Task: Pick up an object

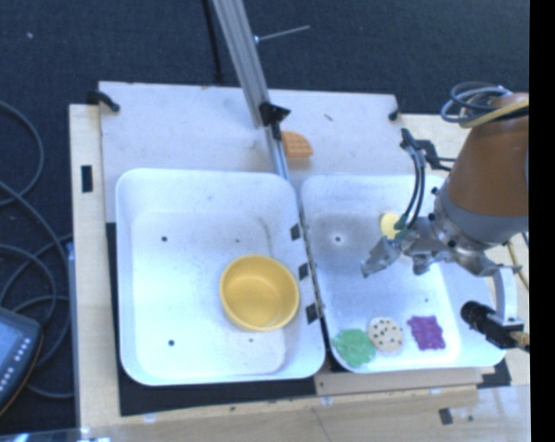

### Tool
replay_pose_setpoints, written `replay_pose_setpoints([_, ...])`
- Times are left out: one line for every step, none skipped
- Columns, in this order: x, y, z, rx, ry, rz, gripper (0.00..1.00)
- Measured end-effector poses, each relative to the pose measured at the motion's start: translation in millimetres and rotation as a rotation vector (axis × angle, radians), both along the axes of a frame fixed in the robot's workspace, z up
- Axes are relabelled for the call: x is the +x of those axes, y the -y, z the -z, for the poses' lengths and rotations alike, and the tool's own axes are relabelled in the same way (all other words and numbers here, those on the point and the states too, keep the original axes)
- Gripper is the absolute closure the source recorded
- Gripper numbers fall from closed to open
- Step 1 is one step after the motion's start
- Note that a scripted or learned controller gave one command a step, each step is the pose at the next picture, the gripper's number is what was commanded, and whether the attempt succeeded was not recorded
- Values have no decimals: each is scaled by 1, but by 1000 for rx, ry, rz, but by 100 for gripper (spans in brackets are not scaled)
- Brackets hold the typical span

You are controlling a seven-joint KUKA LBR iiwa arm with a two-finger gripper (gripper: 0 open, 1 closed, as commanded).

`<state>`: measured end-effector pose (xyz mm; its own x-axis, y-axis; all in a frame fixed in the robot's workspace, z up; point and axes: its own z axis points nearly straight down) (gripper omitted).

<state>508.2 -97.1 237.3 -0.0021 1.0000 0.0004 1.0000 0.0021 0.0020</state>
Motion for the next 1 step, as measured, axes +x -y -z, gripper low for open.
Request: replay_pose_setpoints([0,0,0,0,1,3,0])
